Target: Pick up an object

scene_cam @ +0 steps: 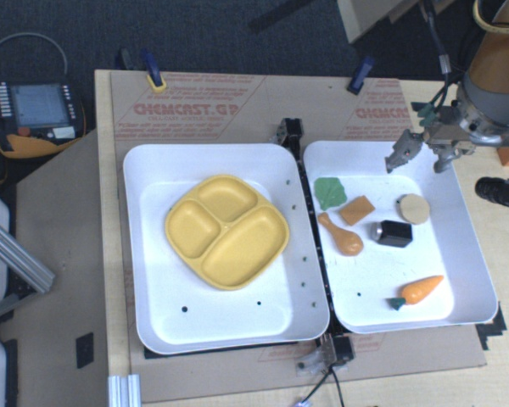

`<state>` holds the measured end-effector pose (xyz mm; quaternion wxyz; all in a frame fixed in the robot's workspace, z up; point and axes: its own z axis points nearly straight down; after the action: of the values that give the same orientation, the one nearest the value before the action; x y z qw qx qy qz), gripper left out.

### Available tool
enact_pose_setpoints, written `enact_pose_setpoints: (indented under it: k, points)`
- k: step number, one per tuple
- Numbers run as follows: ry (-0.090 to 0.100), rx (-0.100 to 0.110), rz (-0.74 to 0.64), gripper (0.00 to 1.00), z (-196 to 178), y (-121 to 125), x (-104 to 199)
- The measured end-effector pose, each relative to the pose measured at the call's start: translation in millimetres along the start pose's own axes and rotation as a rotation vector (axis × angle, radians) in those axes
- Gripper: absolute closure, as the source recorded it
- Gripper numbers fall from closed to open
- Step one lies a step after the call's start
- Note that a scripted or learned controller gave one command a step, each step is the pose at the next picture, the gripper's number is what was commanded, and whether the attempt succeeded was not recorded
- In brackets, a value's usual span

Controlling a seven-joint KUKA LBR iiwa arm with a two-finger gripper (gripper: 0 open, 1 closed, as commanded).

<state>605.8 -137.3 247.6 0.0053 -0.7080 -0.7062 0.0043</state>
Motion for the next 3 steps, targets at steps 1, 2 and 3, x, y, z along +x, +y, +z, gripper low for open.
enact_pose_setpoints:
  k: [1,2,3]
  points:
    - [-0.002,-0.014,-0.003,0.00,-9,2,1]
    - [-0.001,-0.009,-0.003,0.00,54,3,4]
    - [-0.001,-0.011,-0.003,0.00,114,5,9]
